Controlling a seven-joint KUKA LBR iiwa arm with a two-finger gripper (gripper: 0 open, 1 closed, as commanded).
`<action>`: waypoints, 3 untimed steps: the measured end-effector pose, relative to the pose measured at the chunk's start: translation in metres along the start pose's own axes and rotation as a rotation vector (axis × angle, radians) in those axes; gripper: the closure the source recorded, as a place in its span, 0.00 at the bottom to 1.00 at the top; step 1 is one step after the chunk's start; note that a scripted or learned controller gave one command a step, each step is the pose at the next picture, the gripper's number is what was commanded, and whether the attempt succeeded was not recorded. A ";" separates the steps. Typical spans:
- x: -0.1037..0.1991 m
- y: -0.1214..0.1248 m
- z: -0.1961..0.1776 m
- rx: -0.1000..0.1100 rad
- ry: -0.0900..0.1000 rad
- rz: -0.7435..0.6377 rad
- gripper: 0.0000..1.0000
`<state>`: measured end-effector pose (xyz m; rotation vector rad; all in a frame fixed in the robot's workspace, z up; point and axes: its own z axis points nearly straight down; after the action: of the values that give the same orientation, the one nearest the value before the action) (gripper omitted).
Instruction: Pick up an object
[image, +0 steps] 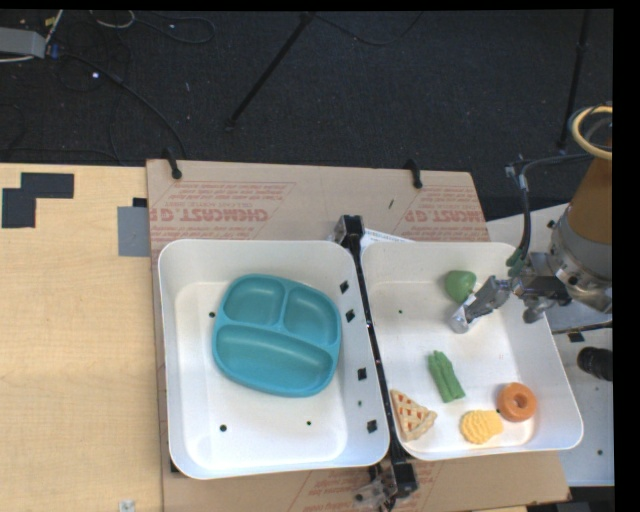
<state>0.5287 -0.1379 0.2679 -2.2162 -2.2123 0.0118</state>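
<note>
Your gripper (462, 322) hangs over the right bin (560, 400), near its back edge, just beside the green rounded object (460, 284); fingers' state: cannot tell. Risk: descending off-centre, you may nudge that object aside rather than grasp it.

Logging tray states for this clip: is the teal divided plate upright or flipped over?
Upright. The teal divided plate lies flat in the left bin with its three compartments facing up.
</note>
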 end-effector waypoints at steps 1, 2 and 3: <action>0.000 0.002 -0.006 -0.011 -0.002 -0.002 0.00; 0.007 0.004 0.041 -0.004 0.000 -0.002 0.00; 0.018 0.003 0.093 -0.003 0.001 0.000 0.00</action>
<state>0.5307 -0.1201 0.1749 -2.2175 -2.2136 0.0072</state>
